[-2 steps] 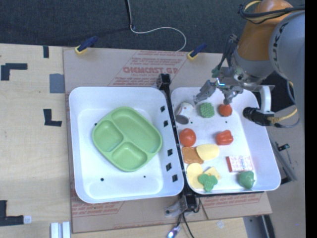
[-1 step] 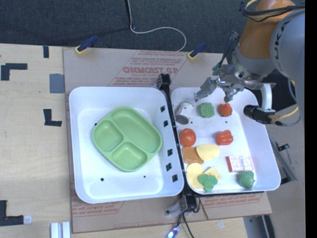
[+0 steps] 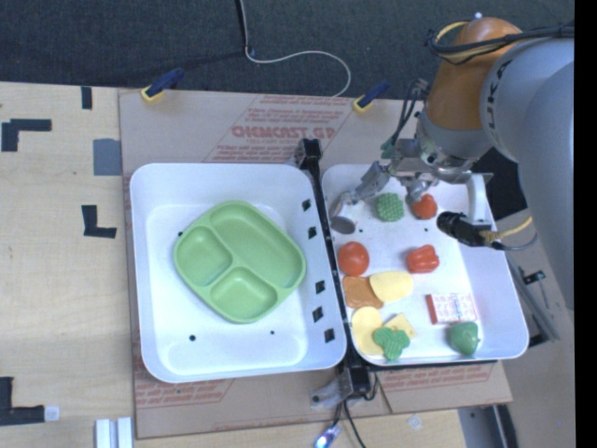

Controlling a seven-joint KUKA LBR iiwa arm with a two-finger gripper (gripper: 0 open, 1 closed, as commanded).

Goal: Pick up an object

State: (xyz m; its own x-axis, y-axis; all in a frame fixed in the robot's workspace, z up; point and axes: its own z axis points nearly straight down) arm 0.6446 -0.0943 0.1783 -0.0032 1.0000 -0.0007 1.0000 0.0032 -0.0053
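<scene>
2 white bins: left bin (image 3: 149, 250) has a green divided plate (image 3: 240, 261), right bin (image 3: 494, 292) has toy food. Gripper (image 3: 347, 208) sits low at the right bin's upper-left corner, fingers slightly apart, nothing between them. Red tomato (image 3: 353, 258) just below it, green broccoli piece (image 3: 389, 207) just beside it to the right. Red pepper (image 3: 423, 259) mid-bin, apart.

KUKA iiwa arm (image 3: 532, 82): broad, smooth pale-grey casing, rounded in section. Orange band (image 3: 464, 73) above the wrist, glossy, dome-shaped, edged with a thin light ring at its 12 o'clock side. Wrist fittings: grey metal bracket and dark cables. Gripper (image 3: 347, 211): slim grey metal fingers. Black cylindrical attachment (image 3: 464, 229) with cable at the wrist's 5 o'clock.
</scene>
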